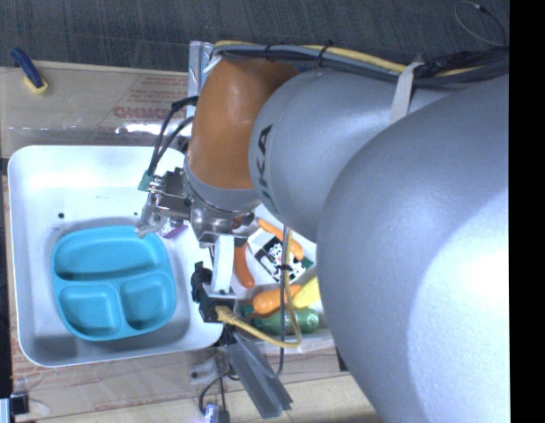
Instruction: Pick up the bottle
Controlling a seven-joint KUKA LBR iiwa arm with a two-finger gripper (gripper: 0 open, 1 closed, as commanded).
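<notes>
A green bottle (288,322) lies on its side at the front of the right bin (255,340), partly hidden by an orange carrot-shaped item (266,302) and a cable. My gripper (154,217) hangs over the left bin (26,174), at the far right corner of the blue divided tray (114,280). It is well to the left of the bottle and apart from it. Something small and purple (175,230) shows just beside the gripper. The arm's bulk hides most of the right bin.
In the right bin, a white box with black print (273,256), an orange piece (242,268) and a yellow item (306,293) crowd around the bottle. The grey and orange arm (387,218) covers the right side. Cardboard (96,95) lies behind the bins.
</notes>
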